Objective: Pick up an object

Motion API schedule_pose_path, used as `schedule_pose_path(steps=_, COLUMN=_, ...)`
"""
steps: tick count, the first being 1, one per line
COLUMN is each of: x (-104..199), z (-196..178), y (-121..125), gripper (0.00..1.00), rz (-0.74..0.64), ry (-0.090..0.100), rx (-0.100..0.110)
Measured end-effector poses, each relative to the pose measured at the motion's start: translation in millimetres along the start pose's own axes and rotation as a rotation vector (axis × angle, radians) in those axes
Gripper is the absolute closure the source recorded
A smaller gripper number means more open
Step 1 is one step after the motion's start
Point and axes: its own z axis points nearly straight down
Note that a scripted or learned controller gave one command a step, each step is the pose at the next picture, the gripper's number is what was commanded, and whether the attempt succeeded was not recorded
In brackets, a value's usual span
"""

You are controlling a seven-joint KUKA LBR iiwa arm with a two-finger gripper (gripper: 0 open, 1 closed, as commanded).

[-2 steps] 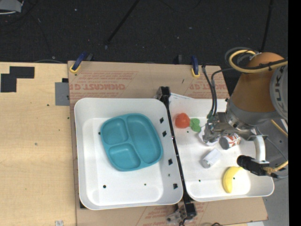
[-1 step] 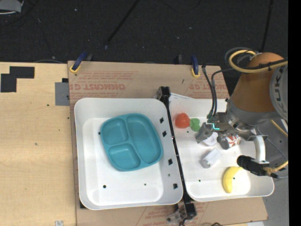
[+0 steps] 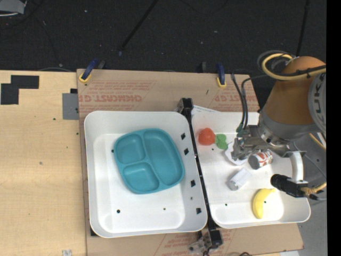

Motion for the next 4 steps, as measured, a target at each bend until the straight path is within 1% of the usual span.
schedule_pose_path(steps=1, x=0.0, z=0.1, y=0.0, gripper=0.00, rz=0.001, ry=0.000, rx=0.000)
schedule_pose_path(steps=2, x=-0.6, z=-9.8, y=0.0, gripper=1.00, rz=0.001, ry=0.000, rx=0.000)
schedule_pose_path(steps=3, x=-0.7, z=-9.5, y=-0.1, gripper=0.00, rz=0.002, ry=0.000, rx=0.001)
schedule_pose_path(steps=4, x=-1.2, z=-19.5, y=-0.1, gripper=1.00, rz=0.003, ry=0.000, rx=0.001)
